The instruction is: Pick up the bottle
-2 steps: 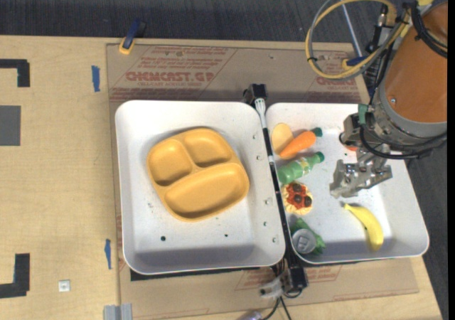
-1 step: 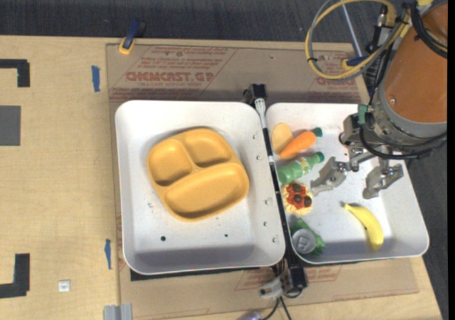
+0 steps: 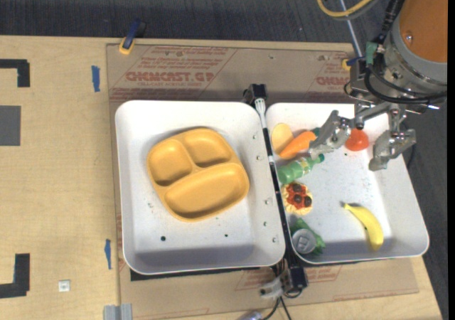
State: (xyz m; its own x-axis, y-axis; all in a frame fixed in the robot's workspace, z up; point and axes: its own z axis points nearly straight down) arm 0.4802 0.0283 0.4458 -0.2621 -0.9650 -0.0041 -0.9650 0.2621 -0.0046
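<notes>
The green bottle [image 3: 296, 168] lies on its side in the right bin [image 3: 402, 190], close to the divider, its cap end pointing up-right. My gripper [image 3: 360, 142] hovers over the upper part of that bin, open, with its fingers spread wide. The left fingertip [image 3: 328, 138] hangs just above and right of the bottle's cap end, over the orange carrot [image 3: 296, 143]. A small red-orange object [image 3: 357, 141] sits in the gap between the fingers, with neither finger closed on it.
Also in the right bin are a yellow piece [image 3: 281, 133], a yellow and red patterned item [image 3: 298, 198], a green can [image 3: 306, 241] and a banana [image 3: 365, 224]. The left bin [image 3: 135, 169] holds a yellow divided plate [image 3: 198, 172].
</notes>
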